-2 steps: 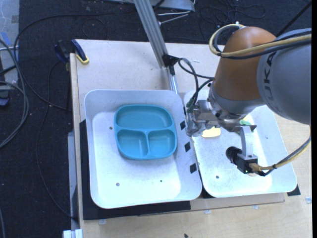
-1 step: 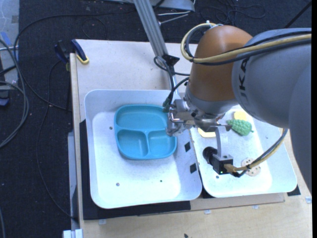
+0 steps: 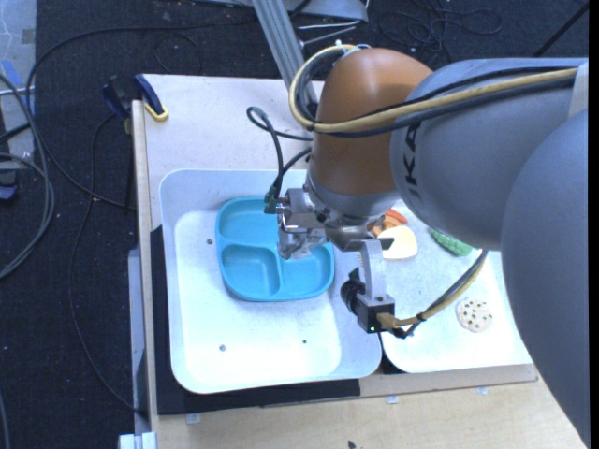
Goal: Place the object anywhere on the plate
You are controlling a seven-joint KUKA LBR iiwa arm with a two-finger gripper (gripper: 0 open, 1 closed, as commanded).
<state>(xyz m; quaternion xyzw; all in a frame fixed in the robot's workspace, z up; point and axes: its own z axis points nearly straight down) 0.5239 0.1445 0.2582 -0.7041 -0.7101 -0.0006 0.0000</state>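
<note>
Wooden bench [image 3: 234, 124] bears white bins [image 3: 253, 354]; cables [image 3: 65, 157] cross dark floor

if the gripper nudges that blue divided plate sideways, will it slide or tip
Probably slide. The blue plate looks low and broad, lying flat on the smooth floor of the white bin, so tipping seems unlikely. It looks like rigid moulded plastic, so it should keep its shape and feel light. Its raised rim could catch a finger of the gripper.

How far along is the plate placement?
Done: the gripper hangs over the blue plate in the left bin. In hand: unclear, I can't see an object there. Left: an object visibly resting on the plate; cookie and other items lie in the right bin.
</note>
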